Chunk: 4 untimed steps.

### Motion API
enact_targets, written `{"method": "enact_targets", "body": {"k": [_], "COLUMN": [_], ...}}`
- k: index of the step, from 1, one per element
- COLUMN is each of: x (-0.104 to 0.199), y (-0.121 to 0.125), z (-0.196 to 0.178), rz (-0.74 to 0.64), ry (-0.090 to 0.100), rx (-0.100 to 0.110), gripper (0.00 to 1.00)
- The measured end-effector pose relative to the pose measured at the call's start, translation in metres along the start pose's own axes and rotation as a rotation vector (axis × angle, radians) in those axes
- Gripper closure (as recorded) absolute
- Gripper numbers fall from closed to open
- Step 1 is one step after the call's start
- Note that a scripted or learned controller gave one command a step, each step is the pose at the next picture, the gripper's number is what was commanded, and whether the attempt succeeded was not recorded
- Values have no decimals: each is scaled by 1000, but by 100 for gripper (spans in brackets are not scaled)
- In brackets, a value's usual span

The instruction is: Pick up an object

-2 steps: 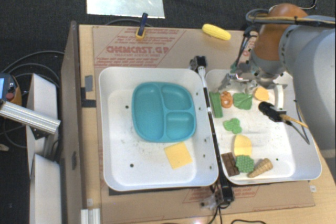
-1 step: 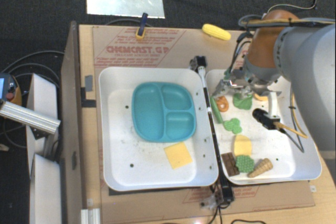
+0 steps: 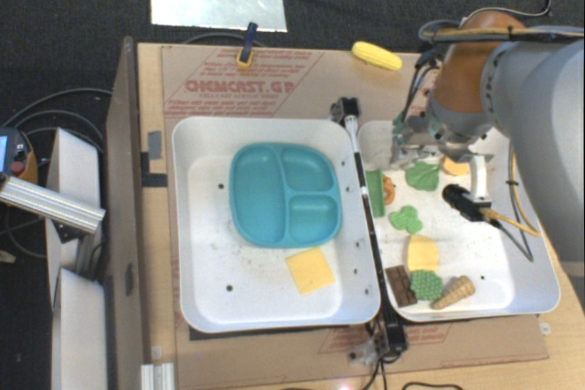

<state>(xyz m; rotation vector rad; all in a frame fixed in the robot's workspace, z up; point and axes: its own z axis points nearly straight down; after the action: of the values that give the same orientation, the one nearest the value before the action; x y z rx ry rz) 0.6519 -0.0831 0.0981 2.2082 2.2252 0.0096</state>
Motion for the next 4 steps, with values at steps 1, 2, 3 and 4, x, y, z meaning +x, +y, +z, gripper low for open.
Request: {"method": "enact_targets", "body": {"k": [1, 2, 3, 4], "x": [-68, -63, -57, -85], "y": [-21, -21, -19, 19], "z": [-85, -79, 17, -39], "rz": [11, 5, 3, 3], "ry": [-4, -1, 1, -3], "rx": [1, 6, 10, 0], "gripper": [100, 0, 0, 0]}}
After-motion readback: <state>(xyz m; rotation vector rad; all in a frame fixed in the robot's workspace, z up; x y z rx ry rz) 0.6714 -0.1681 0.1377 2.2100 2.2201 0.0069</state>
